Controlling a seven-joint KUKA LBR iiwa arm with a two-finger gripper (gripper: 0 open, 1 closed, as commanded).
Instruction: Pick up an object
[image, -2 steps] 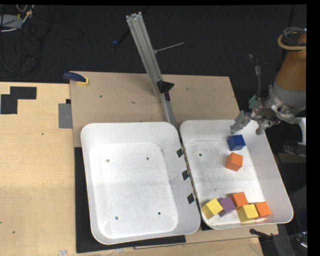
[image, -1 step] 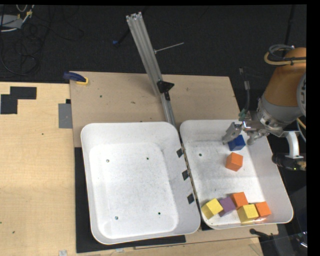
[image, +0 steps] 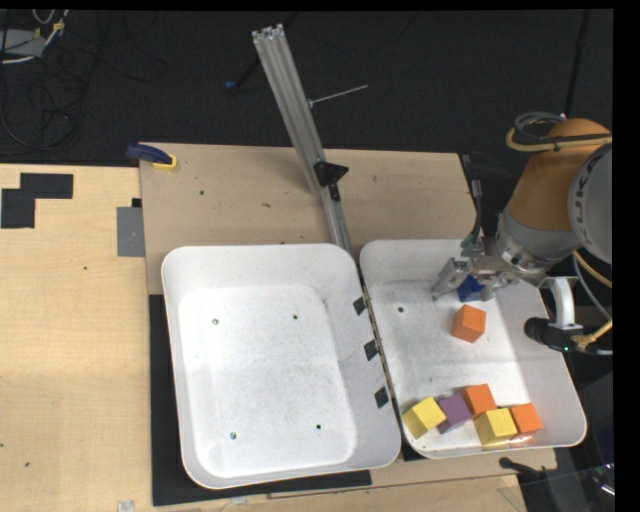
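writing: no brand, label or text readable on anything I can see.
my claw (image: 470, 284): low over the upper part of the right bin (image: 420, 262), metal fingers spread around a blue block (image: 470, 289). Block sits between them, but I can't tell if the pads are pressing it.
blue block: upper middle of right bin, mostly hidden by my fingers.
orange cube (image: 468, 323): alone, just below the claw, apart from the blue block.
corner cluster: yellow block (image: 426, 414), purple block (image: 455, 409), orange block (image: 479, 398), second yellow block (image: 495, 426), another orange block (image: 525, 418), all packed touching along the right bin's lower edge.
left bin (image: 190, 275): white, beside the right bin, black clips along the shared rim.
in the way: slanted aluminium rail (image: 296, 118) running from the top of view down to the gap between the bins, left of my claw, not touching it.
bench (image: 250, 195): tan board; small blue-and-yellow clamp (image: 152, 155) at its far left corner.
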